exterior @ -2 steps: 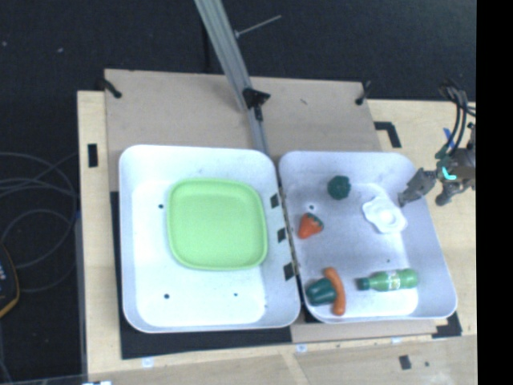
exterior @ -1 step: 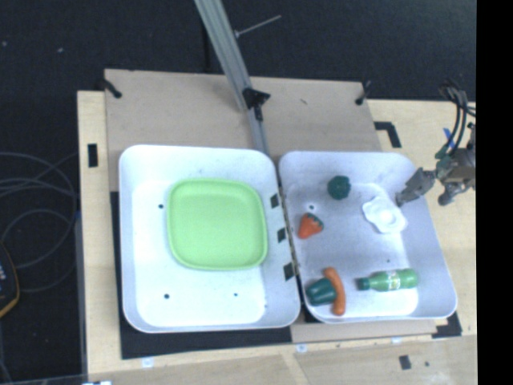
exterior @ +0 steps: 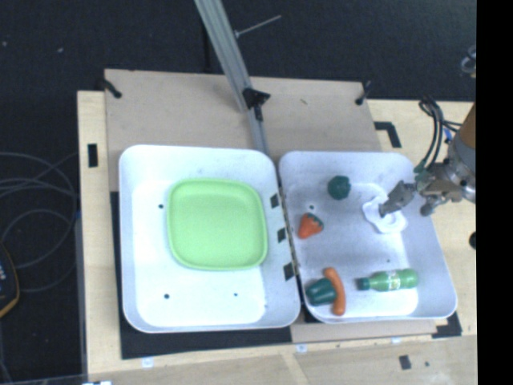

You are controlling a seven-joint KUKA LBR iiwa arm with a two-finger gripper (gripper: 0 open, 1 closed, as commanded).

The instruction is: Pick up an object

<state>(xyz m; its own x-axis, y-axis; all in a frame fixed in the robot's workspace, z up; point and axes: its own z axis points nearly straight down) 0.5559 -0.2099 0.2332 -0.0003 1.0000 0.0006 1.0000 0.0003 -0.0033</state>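
The arm (exterior: pixel 465 139) comes in from the right and is mostly cut off at the edge, so only its wrist and some cables show. The claw (exterior: pixel 410 199) hangs over the right bin's (exterior: pixel 361 163) far right side. Its two fingers are spread apart, one reaching down toward a small white cup (exterior: pixel 383 215), the other out over the bin's rim. Nothing sits between them. Whether the near fingertip actually touches the cup is hard to say, since white on white blurs the outline there.

The rest in that bin lies apart from the claw: a dark green ball (exterior: pixel 340 187) near the back, a small orange and green piece (exterior: pixel 310 226) by the left wall, a green bottle (exterior: pixel 389 280) lying on its side toward the front, and an orange carrot (exterior: pixel 337 290) leaning against a dark green lump (exterior: pixel 320 293) whose shape I can't make out.

The left bin (exterior: pixel 140 239) holds a light green plate (exterior: pixel 216 223), lying flat.
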